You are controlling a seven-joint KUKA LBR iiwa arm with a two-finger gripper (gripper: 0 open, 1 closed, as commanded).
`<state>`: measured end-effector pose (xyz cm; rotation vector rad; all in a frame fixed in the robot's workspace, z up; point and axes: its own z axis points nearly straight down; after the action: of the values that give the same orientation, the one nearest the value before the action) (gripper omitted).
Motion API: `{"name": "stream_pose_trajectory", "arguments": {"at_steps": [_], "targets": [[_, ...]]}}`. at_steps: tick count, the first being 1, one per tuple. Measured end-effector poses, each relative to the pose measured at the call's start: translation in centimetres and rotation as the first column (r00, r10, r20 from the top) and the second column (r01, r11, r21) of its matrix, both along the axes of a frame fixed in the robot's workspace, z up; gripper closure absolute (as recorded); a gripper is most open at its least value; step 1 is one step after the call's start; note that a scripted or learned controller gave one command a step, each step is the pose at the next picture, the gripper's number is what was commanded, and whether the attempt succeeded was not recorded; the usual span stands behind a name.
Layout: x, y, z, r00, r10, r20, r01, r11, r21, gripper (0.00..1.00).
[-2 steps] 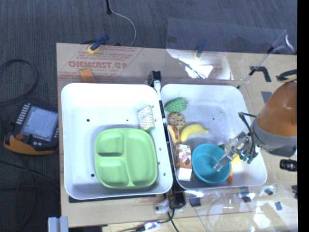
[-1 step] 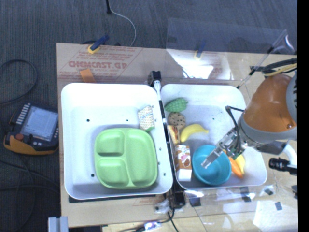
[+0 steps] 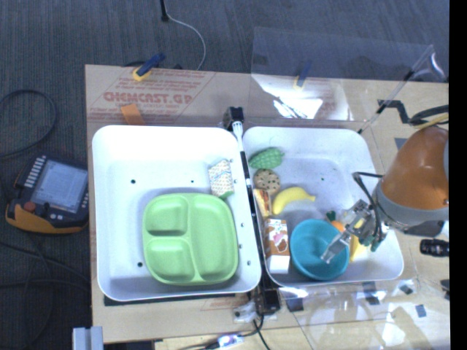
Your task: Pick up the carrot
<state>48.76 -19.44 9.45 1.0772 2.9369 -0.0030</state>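
Observation:
The carrot (image 3: 338, 227) is a small orange piece with a bit of green at its end. It lies in the right bin (image 3: 321, 141), just off the right rim of the blue bowl (image 3: 312, 248), and is mostly hidden by the gripper. My gripper (image 3: 341, 240) hangs low over that same rim, right on top of the carrot and slanting down to the left over the bowl. The arm's orange band (image 3: 417, 170) rises at the right. Whether the carrot is between the gripper's parts is not visible.
The right bin also holds a banana (image 3: 290, 197), a cookie (image 3: 265, 179), a green knobbly item (image 3: 266, 157), a small carton (image 3: 276, 237) and a yellow piece (image 3: 355, 249). The left bin (image 3: 117, 159) carries a green divided plate (image 3: 191, 238) and a wrapped packet (image 3: 220, 177).

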Motion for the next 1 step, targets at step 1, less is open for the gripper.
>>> {"name": "stream_pose_trajectory", "arguments": {"at_steps": [1], "targets": [[4.49,0.25,-0.24,0.959,-0.283,0.002,0.283,0.959,0.006,0.00]]}}
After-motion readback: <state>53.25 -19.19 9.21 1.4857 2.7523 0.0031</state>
